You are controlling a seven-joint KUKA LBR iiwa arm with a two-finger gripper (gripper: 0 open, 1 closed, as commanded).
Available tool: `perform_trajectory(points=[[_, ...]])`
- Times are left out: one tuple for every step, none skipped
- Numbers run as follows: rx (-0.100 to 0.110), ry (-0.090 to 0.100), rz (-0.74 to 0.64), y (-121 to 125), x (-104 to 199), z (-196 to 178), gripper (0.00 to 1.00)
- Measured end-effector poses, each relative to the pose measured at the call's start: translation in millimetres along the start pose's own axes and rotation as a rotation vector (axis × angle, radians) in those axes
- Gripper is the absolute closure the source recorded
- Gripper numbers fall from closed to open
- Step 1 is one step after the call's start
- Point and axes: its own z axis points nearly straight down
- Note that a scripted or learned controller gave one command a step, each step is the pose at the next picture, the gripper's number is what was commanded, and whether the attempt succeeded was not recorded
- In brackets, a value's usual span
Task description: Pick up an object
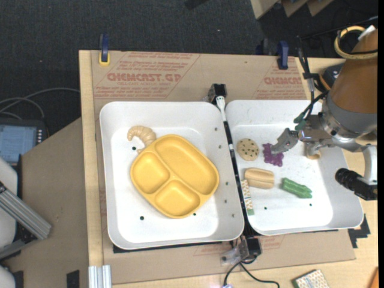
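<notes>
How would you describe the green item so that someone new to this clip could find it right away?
Look at the right bin of the two white bins. Near its middle, toward the front edge, lies the green item, a small oblong piece just right of the tan bread roll. It is the only green thing there; the cookie is round and speckled, and the grapes are purple.

A yellow divided plate (174,176) and tan croissant (141,134) contrast with a speckled cookie (246,149), purple grapes (273,155), beige bread roll (259,178) and green pepper (296,188).

gripper (282,144) above purple grapes (273,155), maybe touching | yellow plate (174,176) in left bin (114,179)
</notes>
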Motion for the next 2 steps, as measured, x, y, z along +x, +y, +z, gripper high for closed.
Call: perform_trajectory(points=[[0.017, 0.003, 0.003, -50, -3, 144, 0.00], [-0.007, -0.002, -0.002, 19, -1, 149, 0.00]])
